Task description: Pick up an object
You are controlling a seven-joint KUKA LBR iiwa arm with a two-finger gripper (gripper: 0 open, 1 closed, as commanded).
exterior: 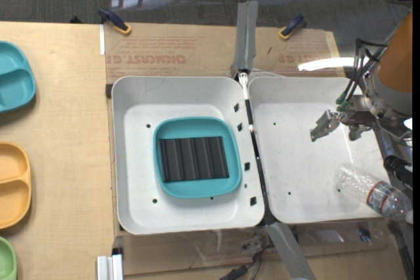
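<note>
Our gripper (338, 128) hangs over the right bin (289, 160) with its fingers spread apart and nothing between them. The nearest thing to take is the clear bottle (367, 188), lying on its side below and just right of the jaws, by the bin's near right edge. We judge it best to straddle its narrow width, since it may roll. Farther left, the teal tray (197, 158) sits in the other bin.

We count two white bins (131, 141), one teal tray (197, 157) holding one dark ribbed insert (195, 158), one clear plastic bottle (367, 188), three divided plates (13, 85) at the tabletop's left edge, and two clamps (115, 21) at the back.
</note>
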